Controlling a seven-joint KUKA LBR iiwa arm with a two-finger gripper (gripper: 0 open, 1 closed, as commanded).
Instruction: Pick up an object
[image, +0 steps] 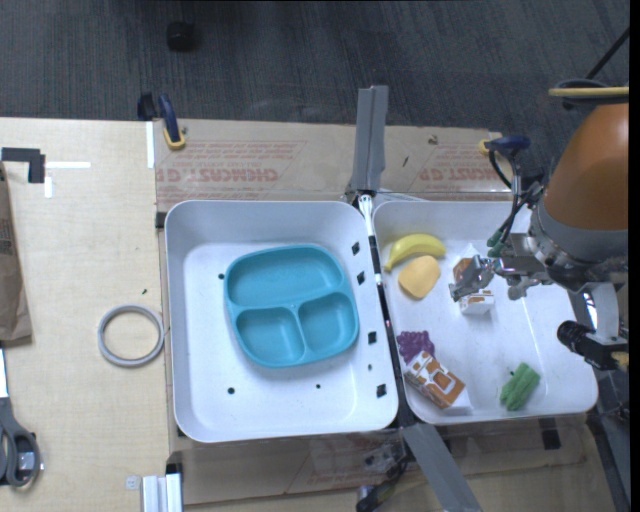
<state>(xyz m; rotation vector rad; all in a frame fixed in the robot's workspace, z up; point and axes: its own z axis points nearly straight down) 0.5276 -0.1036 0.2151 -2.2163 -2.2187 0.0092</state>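
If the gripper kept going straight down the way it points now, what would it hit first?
Most likely the small orange-and-white carton in the right bin: the gripper sits directly over it in this slanted view. Its height above the carton is unclear, and contact may already exist.

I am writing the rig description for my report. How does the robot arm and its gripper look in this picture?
The arm is grey with a large rounded orange band above the wrist. Black cables run along it. The gripper is small, made of silver-grey metal.
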